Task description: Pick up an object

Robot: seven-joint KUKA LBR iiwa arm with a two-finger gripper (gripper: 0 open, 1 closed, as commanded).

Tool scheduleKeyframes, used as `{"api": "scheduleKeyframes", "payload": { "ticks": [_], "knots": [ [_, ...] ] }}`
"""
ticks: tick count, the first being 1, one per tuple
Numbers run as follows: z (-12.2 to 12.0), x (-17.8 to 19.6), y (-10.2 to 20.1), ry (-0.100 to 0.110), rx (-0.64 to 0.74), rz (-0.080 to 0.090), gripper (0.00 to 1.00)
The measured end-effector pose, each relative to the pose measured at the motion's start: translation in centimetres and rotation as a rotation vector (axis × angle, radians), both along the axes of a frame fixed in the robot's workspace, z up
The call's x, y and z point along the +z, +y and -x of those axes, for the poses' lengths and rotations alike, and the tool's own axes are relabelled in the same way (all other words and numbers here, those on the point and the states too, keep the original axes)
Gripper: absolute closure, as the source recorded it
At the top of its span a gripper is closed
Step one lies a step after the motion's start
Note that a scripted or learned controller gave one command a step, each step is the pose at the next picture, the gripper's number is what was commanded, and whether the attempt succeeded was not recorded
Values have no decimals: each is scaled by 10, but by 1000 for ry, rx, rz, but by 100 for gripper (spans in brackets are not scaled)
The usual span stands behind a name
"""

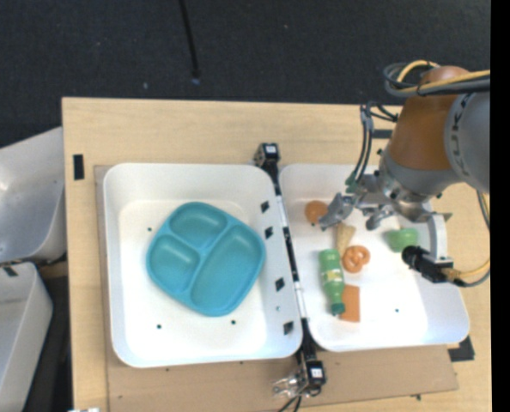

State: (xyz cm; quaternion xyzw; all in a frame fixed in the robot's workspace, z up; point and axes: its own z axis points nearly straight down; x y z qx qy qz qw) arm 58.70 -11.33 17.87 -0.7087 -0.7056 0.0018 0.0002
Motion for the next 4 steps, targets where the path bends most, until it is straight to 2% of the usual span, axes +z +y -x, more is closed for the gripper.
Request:
{"api": "scheduleKeyframes", "payload": {
  "ticks": [1, 2, 3, 4],
  "knots": [
    [-6, -51, -10, 1, 1, 0, 0],
    [-7, -37, -9, -6, -2, -1, 100],
    [-10, 28, -13, -10, 3, -1, 100],
    [-11, 39, -14, -5, 4, -2, 100]
  ]
}}
